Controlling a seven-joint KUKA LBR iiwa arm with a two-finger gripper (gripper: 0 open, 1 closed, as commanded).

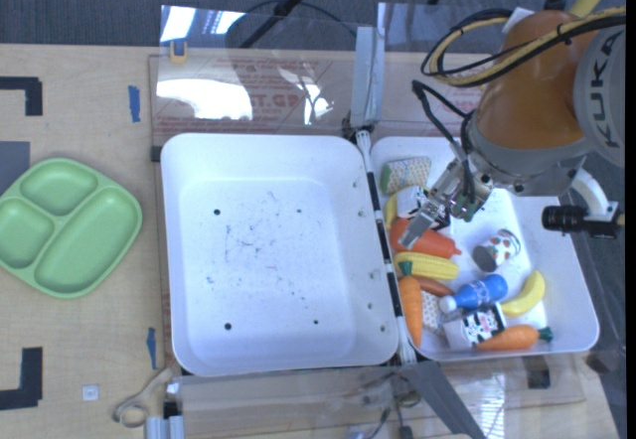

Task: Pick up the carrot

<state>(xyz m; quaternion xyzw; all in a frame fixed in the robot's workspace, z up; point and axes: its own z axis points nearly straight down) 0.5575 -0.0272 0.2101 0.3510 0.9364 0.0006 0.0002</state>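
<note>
Tool (pixel 427 214) near right bin's (pixel 581 303) left wall

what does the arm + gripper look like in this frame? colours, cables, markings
The arm is grey with a broad, rounded orange band above the wrist. White KUKA lettering runs down its right side. Black and yellow cables loop off the top of the band. The gripper is small, metallic grey, with two thin fingers. A black cylindrical fitting with a white bracket sticks out below the arm on the right.
</note>
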